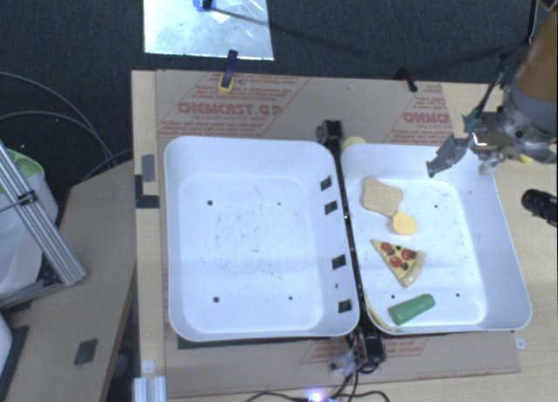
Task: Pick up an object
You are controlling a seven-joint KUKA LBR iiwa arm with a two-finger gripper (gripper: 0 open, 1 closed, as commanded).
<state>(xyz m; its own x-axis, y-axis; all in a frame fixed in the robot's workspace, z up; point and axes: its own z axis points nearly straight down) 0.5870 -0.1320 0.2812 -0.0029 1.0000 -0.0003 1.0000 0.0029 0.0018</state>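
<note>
The right bin (488,243) holds a tan bread slice (382,196), a small yellow round piece (404,222), a pizza slice (401,260) and a green cylinder (411,308) near its front edge. My gripper (455,158) hangs over the bin's far right corner, above and to the right of the bread slice. It is apart from all the objects, and nothing shows in its grasp. The grey arm with its orange band (536,69) comes in from the upper right.
The left bin (253,243) lies beside the right one, with black clips (331,208) along their shared wall. A pale yellow object (353,142) sits just outside the bins at the far end of that wall. A metal frame (35,217) stands at the left.
</note>
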